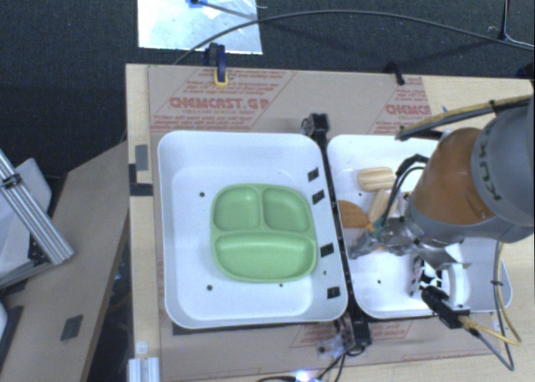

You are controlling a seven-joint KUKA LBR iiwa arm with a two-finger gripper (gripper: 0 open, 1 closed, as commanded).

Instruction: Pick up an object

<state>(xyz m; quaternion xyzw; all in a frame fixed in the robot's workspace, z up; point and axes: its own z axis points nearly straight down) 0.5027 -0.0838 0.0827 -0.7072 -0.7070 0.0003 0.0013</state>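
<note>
Nearest edge: a clip with wires (354, 337) sits at the seam where the two bins meet. The left bin (188, 180) holds a green plate (263, 234), which has three compartments and lies flat, roughly centred.

In the right bin (380, 292), the arm (506, 163) comes in from the right and covers much of the bin, its orange band (451, 188) above the wrist. The hand (366, 243) is low over the bin's left part, close to the divider and pointing left. I can't tell if it is spread or pressed together.

The things to pick are wooden bits just behind the hand:
- A brown piece (353, 216) is by the divider, very close to the hand; whether they touch is unclear.
- A pale stick (381, 202) lies tilted just beside the brown piece.
- A tan dowel (374, 178) lies crosswise farther back, right at the stick's top end.

Black tabs (318, 197) run down the divider, with a black clamp (317, 124) at its far end.

Farther back, both bins sit on a cardboard sheet (334, 92) printed CHEMCAST GP in red, which lies on the counter (139, 113). A blue clamp (218, 61) is on the sheet's far edge. A metal rail (33, 213) stands off to the left. Beyond the counter is dark carpet (67, 38) with a shiny sheet (180, 12) lying on it.
</note>
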